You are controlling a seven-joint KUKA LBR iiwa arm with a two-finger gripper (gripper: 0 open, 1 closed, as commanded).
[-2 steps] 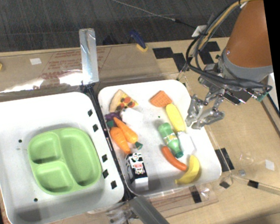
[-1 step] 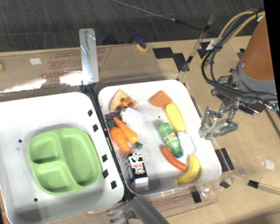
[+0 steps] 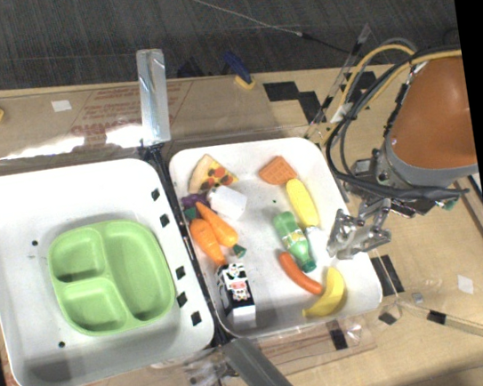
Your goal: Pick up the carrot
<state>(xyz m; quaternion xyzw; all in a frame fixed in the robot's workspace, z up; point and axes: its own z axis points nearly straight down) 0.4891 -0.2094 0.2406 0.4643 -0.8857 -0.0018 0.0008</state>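
The carrot [image 3: 214,232] lies in the right bin [image 3: 341,183], close against its left wall, just beside the divider between the two bins. It looks like a pair of orange pieces with a dark green tip, angled down toward a small black-and-white carton [image 3: 236,289]. A white block [image 3: 229,205] sits just above it, and a pizza slice [image 3: 211,174] lies further up.

The end effector [image 3: 353,236] hangs over the right edge of the same bin, well apart from the carrot, with a green bottle [image 3: 292,236], a yellow corn-like piece [image 3: 302,202], a banana [image 3: 328,293] and a second orange, carrot-like piece [image 3: 299,273] lying between them. I cannot tell whether it is open or closed; nothing is visibly held in it.

The main risk from here is picking the wrong thing. The orange piece by the banana is much nearer the end effector and could be taken for the target. A second risk is the bin wall: the carrot by the divider sits so close to it that one side of a grasp could strike the wall or the white block, and the carrot could roll away. Crossing the bin low could also knock the bottle. The left bin [image 3: 1,268] holds a green divided plate [image 3: 110,275].
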